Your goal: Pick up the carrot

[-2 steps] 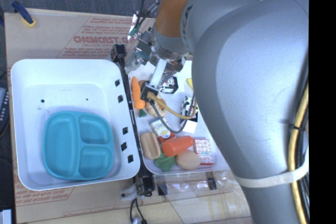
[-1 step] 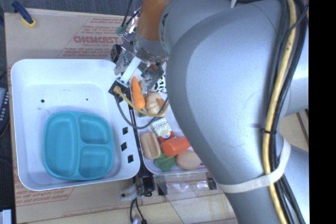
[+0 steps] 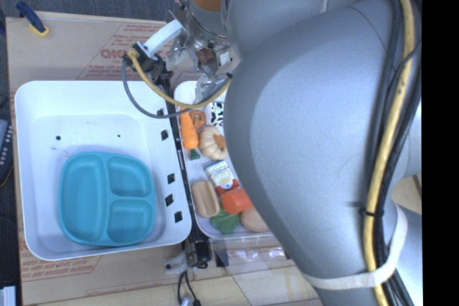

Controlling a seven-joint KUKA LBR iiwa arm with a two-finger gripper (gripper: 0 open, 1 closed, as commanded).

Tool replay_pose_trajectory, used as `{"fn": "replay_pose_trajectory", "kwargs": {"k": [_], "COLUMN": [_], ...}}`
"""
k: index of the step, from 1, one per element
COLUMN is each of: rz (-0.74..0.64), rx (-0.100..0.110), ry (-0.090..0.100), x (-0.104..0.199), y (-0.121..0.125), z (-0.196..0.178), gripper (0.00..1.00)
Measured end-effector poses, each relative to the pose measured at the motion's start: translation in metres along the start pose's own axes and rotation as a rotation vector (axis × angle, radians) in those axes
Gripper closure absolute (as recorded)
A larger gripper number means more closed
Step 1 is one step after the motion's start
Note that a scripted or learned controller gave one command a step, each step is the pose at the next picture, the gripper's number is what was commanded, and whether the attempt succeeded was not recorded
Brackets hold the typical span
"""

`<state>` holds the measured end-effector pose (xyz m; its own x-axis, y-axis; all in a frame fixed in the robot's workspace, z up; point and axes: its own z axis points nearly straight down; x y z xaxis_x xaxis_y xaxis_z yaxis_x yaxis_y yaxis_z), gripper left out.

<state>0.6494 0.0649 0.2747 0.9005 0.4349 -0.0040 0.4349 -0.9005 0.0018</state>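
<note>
The carrot (image 3: 188, 130), orange and slim, lies along the left wall of the right bin (image 3: 204, 226), its green end toward the near side. My gripper (image 3: 206, 81) hangs just above and behind it, near the bin's far end, with a white object beside it. The big grey arm covers most of the right bin.
A blue divided plate (image 3: 107, 197) lies in the left bin (image 3: 43, 104). Beside the carrot sit a croissant-like toy (image 3: 212, 142), a small packet (image 3: 219, 173), a tan bread piece (image 3: 204, 198), a red-orange item (image 3: 235, 200) and green leaves (image 3: 225, 223). A yellow and grey cable (image 3: 147, 86) loops over the bins' divider.
</note>
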Motion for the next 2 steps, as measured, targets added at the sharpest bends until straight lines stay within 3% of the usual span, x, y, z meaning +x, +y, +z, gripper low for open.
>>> {"fn": "replay_pose_trajectory", "kwargs": {"k": [1, 2], "rz": [0.126, 0.173], "rx": [0.007, 0.004], "ry": [-0.016, -0.003], "x": [0.009, 0.026], "y": [-0.035, -0.053], "z": [0.149, 0.120], "gripper": [0.00, 0.00]}}
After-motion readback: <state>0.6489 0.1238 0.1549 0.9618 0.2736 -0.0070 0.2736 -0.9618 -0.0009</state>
